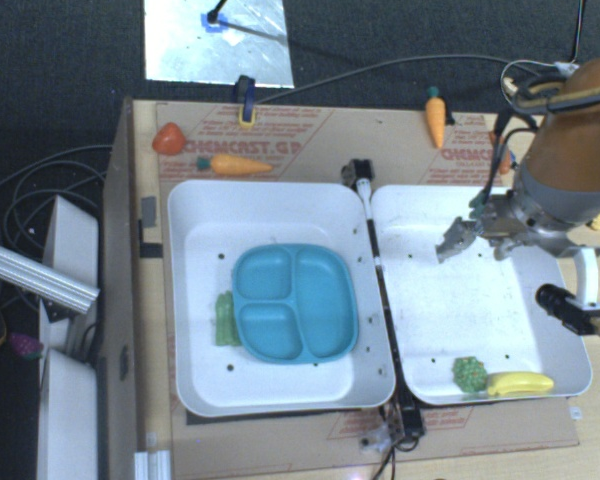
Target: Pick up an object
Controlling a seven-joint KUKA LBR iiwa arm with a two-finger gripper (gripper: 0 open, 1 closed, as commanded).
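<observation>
My gripper (478, 247) hangs over the upper middle of the right bin (420, 218). It is open, its two fingers spread apart with nothing between them. A green broccoli piece (469, 373) and a yellow banana (521, 383) lie side by side at the front edge of the right bin, well below the gripper. In the left bin (195, 218) rests a blue divided plate (295, 303), and a green vegetable piece (225, 320) lies against its left rim.
On the cardboard behind the bins lie an orange carrot (239, 166), a red tomato (168, 139) and a second carrot (436, 120). A black clamp (360, 174) sits where the two bins meet at the back.
</observation>
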